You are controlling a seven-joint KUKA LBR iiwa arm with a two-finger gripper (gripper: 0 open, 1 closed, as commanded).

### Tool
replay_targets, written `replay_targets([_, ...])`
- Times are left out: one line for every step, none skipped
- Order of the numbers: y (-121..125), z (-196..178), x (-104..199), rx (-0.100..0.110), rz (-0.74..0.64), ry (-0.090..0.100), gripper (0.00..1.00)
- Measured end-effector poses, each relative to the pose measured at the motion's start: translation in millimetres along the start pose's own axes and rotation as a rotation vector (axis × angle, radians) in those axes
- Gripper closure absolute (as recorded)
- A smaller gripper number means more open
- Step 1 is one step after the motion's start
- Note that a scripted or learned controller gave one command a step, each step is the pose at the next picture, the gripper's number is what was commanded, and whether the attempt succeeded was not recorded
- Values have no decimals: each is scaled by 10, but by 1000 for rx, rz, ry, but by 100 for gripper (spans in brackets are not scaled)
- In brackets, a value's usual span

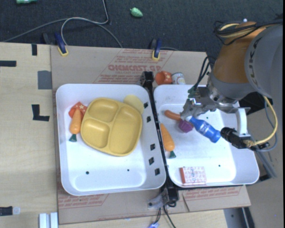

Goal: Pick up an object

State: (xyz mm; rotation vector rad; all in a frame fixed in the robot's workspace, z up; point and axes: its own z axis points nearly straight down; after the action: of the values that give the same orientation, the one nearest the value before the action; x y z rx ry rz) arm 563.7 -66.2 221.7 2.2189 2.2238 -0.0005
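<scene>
over in the right bin (pixel 237 172), the gripper (pixel 189 114) sits low by a purple object (pixel 185 125) and a blue bottle (pixel 204 129). how it's set, i cannot tell. left bin (pixel 66 165) bears a yellow tray (pixel 110 126).

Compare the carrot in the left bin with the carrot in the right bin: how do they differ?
The left carrot lies near its bin's left wall, beside the yellow tray; the right carrot lies against the divider side of its bin. The left carrot runs almost straight up and down in the view, while the right carrot slants. The left carrot touches a red item; the right carrot lies alone. Both are orange with a green end.
</scene>
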Motion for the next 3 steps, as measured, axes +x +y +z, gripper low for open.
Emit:
replay_targets([109,311,521,2,0,0,100])
replay_targets([407,-450,500,-1,1,-1,100])
replay_targets([264,388,1176,5,-1,1,100])
